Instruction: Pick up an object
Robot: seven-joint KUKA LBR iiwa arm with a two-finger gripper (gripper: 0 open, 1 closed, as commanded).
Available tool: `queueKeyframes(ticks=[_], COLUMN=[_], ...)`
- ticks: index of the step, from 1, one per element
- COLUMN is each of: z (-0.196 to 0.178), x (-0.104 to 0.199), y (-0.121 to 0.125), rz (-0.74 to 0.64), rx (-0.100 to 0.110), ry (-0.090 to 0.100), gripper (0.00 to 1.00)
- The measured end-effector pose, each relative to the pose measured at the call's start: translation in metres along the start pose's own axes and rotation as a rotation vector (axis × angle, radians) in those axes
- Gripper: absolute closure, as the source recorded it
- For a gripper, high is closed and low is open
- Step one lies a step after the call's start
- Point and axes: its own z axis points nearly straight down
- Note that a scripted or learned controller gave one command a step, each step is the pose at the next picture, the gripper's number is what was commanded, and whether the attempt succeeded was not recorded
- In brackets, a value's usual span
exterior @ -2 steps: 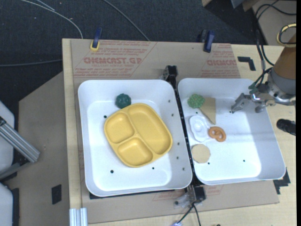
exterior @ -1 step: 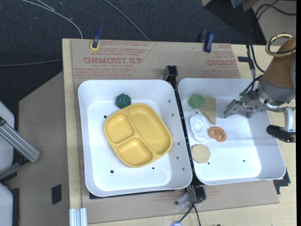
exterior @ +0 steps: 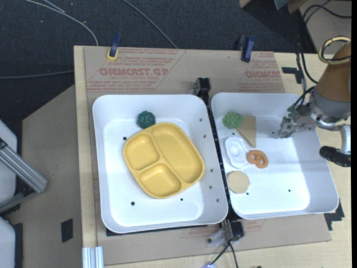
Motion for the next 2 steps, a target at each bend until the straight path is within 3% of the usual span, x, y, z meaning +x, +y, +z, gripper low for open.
queueKeyframes(ticks=[2], z=[-0.127], x=[0.003], y=[0.01], rz=[0.003], rx=[-0.008], ry=[-0.006], gripper=[1.0])
